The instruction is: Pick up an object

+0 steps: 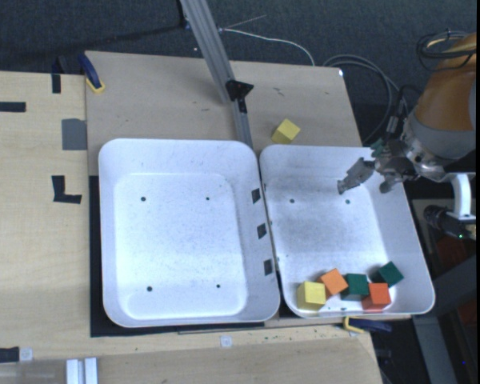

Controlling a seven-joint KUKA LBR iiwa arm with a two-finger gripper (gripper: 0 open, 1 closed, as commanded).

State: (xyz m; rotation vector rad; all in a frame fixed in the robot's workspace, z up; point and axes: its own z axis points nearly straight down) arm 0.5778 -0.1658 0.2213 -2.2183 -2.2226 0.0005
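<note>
Our gripper (354, 181) hangs over the right bin's (320, 214) far edge, grip state unclear; the block cluster (352, 286) lies toward the near right corner.

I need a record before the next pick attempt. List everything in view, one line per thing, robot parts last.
yellow block: 1, yellow, right bin, near edge, leftmost of the cluster
orange block: 1, orange, right bin, right of that yellow one
green blocks: 2, dark green, right bin, one mid-cluster, one at the cluster's far right
red-orange block: 1, red-orange, right bin, near edge
stray yellow block: 1, yellow, on the bench beyond the right bin
right bin: 1, white, right half of the bench
left bin: 1, white, beside it on the left
metal pole: 1, grey, slanting above the bins
arm: 1, grey with orange band, right side
tool: 1, grey, above the right bin's far part
</note>
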